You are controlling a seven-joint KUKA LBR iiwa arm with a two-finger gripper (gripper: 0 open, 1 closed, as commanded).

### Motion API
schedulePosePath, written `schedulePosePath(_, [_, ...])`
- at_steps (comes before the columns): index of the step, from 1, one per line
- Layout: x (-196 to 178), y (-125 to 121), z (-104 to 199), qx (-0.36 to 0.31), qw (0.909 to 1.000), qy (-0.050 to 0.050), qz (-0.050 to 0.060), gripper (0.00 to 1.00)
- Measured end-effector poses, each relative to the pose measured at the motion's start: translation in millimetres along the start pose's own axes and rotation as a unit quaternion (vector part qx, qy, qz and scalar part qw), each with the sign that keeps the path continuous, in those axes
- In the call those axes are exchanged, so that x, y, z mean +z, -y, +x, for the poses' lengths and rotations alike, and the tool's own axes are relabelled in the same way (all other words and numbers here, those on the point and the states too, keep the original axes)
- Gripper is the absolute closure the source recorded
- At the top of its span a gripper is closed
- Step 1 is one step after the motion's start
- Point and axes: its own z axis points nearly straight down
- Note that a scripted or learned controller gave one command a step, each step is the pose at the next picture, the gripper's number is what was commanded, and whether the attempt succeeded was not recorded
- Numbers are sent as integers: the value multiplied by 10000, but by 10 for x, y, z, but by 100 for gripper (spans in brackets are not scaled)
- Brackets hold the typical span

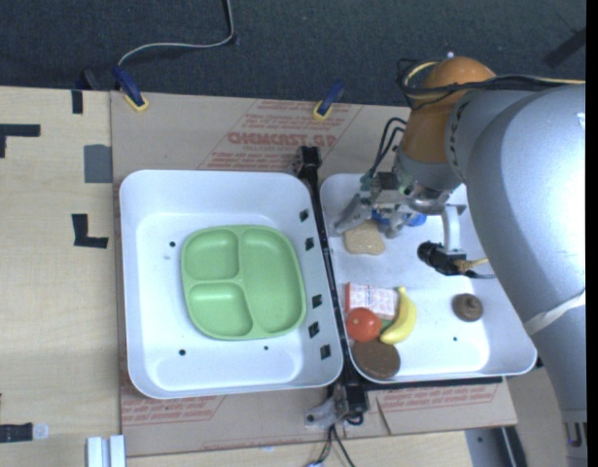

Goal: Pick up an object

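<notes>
My gripper (pixel 369 219) hangs low over the back left corner of the right bin (pixel 493 353), its two fingers spread apart and open. Just below the fingertips a beige bread-like piece (pixel 365 243) lies on the bin floor, with nothing held between the fingers. Further forward lie a red and white packet (pixel 369 298), a red tomato (pixel 364 325), a yellow banana (pixel 402 318) and a flat brown round piece (pixel 376 360). A small brown ring (pixel 467 306) sits towards the right.
The left bin (pixel 148 261) holds a green divided plate (pixel 244 282). A black divider edge (pixel 318 251) runs between the two bins. The grey arm (pixel 532 183) covers the right bin's far right side.
</notes>
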Motion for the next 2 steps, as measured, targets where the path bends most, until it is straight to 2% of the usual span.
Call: schedulePosePath(2, [13,-5,-86,-19,10000,-25,-7,0])
